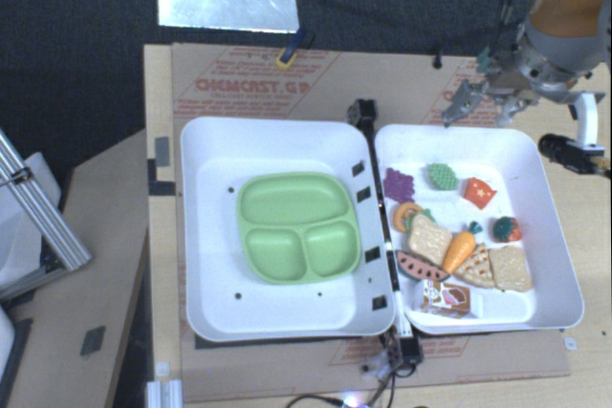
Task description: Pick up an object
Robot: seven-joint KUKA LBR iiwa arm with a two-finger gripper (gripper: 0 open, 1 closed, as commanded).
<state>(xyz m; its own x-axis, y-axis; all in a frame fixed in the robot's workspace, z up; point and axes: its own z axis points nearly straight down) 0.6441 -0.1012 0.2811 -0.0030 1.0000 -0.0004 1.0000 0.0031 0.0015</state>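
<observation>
Cardboard-topped bench, two glossy white bins (pixel 273 134). Left: green three-compartment plate (pixel 296 226). Right: plastic toy foods (pixel 449 248), carrot on bread, purple grapes. Gripper (pixel 486 100) above right bin's far rim, fingers spread, empty.

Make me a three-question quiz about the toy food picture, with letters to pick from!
1. Where is the green tray?
A. left bin
B. right bin
C. on the floor

2. What colour is the grape bunch?
A. yellow
B. purple
C. blue

3. What is the gripper doing?
A. carrying the carrot
B. touching the tray
C. holding nothing above the right bin's back edge

Answers: 1 A, it lies in the left bin. 2 B, it looks purple. 3 C, the carrot lies in the right bin.
</observation>
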